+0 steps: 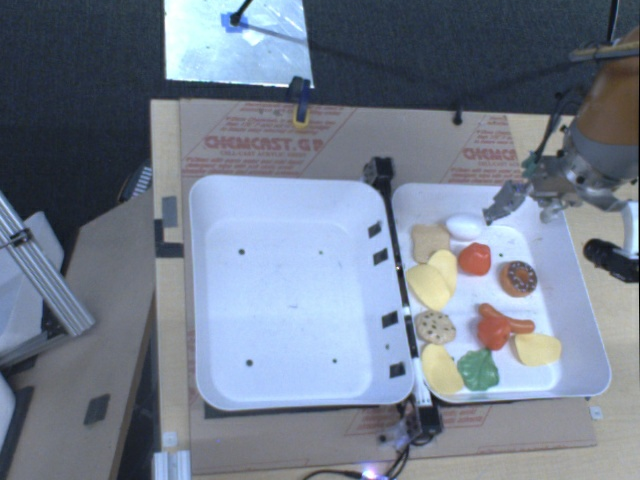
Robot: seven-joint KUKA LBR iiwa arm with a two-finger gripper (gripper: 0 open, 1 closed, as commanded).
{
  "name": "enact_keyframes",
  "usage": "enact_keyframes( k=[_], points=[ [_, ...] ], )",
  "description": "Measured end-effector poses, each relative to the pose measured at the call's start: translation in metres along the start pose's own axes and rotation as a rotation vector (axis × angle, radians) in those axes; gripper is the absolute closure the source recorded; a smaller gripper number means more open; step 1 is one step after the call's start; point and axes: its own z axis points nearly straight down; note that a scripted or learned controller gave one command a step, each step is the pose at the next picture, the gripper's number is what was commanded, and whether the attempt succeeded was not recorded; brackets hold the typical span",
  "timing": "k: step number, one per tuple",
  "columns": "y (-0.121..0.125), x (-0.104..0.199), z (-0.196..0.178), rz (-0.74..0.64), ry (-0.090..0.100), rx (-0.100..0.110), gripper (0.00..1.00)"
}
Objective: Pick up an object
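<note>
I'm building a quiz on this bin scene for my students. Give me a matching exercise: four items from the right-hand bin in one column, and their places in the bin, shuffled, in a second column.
Items:
1. white egg-shaped toy
2. brown ring doughnut with sprinkles
3. green leafy plastic vegetable
4. round chocolate-chip cookie

Places:
A. near the bin's front edge
B. beside the divider between the bins
C. far end of the bin, nearest the end effector
D. towards the bin's right side

Pairs: 1-C, 2-D, 3-A, 4-B
</note>
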Motion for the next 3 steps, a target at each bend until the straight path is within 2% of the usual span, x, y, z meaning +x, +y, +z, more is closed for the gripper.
enact_keyframes(
  k=[1, 2, 3],
  points=[
    [0.012, 0.010, 0.139, -0.002, 0.003, 0.007, 0.00],
    [0.015, 0.009, 0.120, -0.003, -0.001, -0.004, 1.00],
    [0.015, 0.009, 0.121, -0.003, -0.001, -0.003, 0.00]
  ],
)
